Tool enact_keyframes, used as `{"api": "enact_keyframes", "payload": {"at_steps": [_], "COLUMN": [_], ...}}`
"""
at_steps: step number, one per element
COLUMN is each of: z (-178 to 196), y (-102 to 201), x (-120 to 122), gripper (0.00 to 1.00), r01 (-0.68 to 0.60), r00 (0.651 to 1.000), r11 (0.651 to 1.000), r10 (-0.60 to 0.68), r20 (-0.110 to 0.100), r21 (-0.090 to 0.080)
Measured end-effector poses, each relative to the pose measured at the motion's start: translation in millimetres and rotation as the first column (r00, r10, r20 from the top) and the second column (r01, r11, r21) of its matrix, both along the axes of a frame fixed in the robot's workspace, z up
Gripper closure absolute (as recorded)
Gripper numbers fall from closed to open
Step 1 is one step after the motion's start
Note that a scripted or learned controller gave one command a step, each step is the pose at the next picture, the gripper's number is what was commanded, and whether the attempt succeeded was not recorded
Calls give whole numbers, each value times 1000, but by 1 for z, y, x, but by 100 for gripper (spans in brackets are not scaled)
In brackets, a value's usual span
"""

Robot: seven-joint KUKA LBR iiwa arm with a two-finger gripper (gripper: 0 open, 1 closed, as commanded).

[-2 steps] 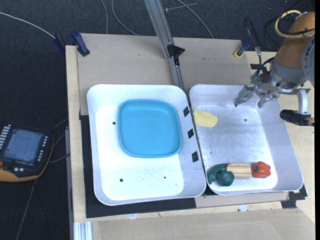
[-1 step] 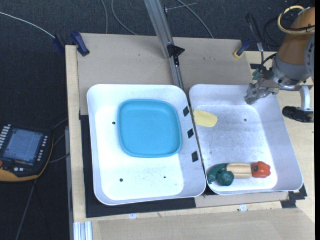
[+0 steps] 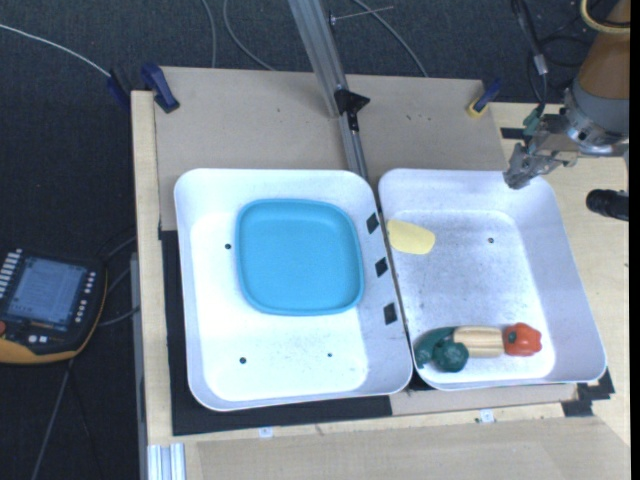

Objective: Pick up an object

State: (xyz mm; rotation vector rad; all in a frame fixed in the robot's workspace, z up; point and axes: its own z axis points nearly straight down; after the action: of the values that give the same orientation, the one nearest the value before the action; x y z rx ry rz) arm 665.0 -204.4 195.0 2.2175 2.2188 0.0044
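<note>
From my seat, the right bin (image 3: 560,268) gives me the most room: its middle and upper floor lie bare. A yellow piece (image 3: 411,237) sits against its upper left wall, close to the rim. Along the lower edge of that bin three things crowd in a row, touching: a green lump (image 3: 442,353), a tan stick (image 3: 478,341) and a red piece (image 3: 521,339), close to the wall there. In the left bin (image 3: 200,268) a blue plate (image 3: 299,256) takes up the centre, with bare floor below it. A metal pole (image 3: 325,53) slants down from the top of the frame toward the gap between the bins. The arm (image 3: 590,88) hangs over the right bin's upper right corner.
</note>
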Motion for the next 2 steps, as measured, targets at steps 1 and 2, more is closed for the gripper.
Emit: {"api": "enact_keyframes", "payload": {"at_steps": [1,2], "z": [51,68], "y": [4,4], "x": [-8,-8], "gripper": [100,100], "r01": [0,0], "r00": [1000,1000], "r11": [1000,1000], "r10": [0,0], "r20": [0,-3], "r21": [0,1]}}
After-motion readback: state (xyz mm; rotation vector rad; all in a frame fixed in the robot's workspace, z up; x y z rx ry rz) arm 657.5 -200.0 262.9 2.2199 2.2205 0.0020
